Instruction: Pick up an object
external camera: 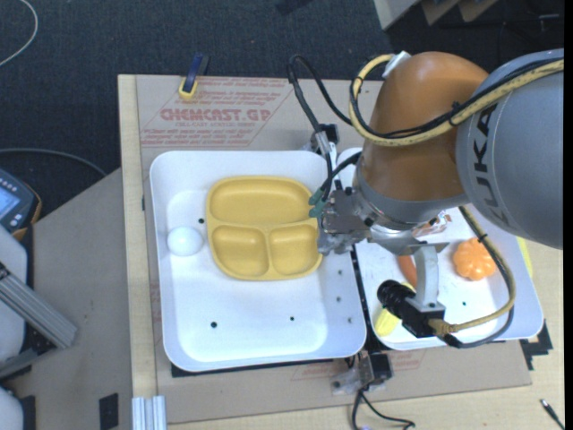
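A yellow divided plate (260,225) with three compartments lies in the left bin (260,339), toward its back right. A small white ball (184,240) rests just left of the plate. My gripper (328,229) hangs over the wall between the two bins, touching or nearly touching the plate's right edge. The big wrist hides most of it. In the right bin (519,316) an orange lumpy object (473,260) lies at the right, and a yellow piece (388,322) peeks out near the front. Another orange bit (407,266) shows under the wrist.
The front half of the left bin is bare white floor. A printed cardboard sheet (224,115) lies under the bins, with a blue and yellow clip (192,77) at its back edge. My arm covers much of the right bin.
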`<action>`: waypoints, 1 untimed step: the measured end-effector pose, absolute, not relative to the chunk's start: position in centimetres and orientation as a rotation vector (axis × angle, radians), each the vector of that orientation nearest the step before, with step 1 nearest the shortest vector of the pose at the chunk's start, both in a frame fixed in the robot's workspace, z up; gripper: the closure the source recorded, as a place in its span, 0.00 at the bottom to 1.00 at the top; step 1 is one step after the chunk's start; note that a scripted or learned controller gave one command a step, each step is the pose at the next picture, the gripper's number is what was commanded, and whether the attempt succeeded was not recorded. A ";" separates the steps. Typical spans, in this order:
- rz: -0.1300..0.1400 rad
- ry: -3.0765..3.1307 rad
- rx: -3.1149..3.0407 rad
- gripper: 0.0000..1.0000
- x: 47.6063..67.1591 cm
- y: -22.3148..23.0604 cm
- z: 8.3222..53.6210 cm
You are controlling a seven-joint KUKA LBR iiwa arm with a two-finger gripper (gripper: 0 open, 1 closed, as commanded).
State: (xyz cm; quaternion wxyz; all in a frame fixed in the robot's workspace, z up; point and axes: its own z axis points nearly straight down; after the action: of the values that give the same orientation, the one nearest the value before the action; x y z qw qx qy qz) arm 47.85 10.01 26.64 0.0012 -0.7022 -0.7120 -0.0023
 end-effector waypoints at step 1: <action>-0.007 -2.231 -2.213 1.00 47.9 16.8 29.4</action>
State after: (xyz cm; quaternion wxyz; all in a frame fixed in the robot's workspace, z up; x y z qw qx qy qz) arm 47.90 16.80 29.37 -0.0002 -0.7042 -0.7100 -0.0023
